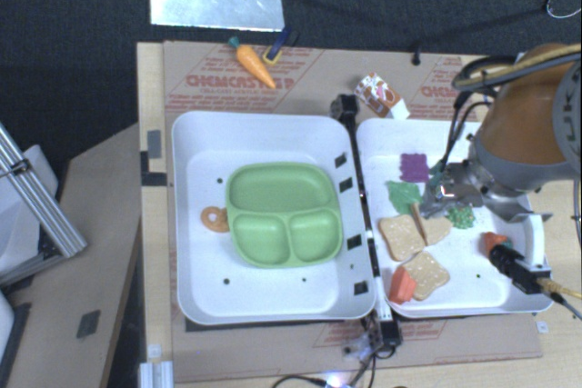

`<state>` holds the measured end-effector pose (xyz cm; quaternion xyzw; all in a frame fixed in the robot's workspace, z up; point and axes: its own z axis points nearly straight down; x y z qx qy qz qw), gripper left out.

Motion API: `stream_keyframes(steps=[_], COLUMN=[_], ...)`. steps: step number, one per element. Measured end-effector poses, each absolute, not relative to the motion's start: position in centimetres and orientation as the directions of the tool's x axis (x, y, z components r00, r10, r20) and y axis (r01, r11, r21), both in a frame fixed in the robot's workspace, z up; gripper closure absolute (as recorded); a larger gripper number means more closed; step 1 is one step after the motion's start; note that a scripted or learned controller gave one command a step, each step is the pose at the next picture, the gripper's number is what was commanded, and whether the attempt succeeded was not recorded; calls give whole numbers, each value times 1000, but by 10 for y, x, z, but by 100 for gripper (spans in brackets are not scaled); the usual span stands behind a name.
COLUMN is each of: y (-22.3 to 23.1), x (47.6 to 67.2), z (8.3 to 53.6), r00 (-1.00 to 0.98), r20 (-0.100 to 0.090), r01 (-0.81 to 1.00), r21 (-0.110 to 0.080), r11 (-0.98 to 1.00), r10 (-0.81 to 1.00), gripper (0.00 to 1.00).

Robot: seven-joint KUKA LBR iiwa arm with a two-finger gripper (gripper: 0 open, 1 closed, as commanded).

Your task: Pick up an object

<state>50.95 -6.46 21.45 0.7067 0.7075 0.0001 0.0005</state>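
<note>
Over the right bin point(523, 300), the claw point(443, 194) hovers low; whether it is spread or pressed together cannot be told. Just left of it lies a green piece point(401, 194), with a purple piece point(414, 166) beyond and bread slices point(406, 234) nearer the camera.

Only readable txt was the red print on the cardboard sheet point(300, 68) under the two bins: "CHEMCAST" in caps showed repeatedly along the sheet's far strip, w/ smaller lines beneath too blurred to read. More of the same red print showed on the sheet's near edge, below the bins, but was illegible. The small packet point(381, 96) by the far rim had red-and-white markings, no letters made out.
</note>
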Motion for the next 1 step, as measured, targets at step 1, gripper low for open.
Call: stream_keyframes(steps=[1], y=[-71], x=[505], z=[221], r00=[-1], r20=[0], r01=[1000], r21=[2], r11=[1], r10=[1000], gripper=[100])
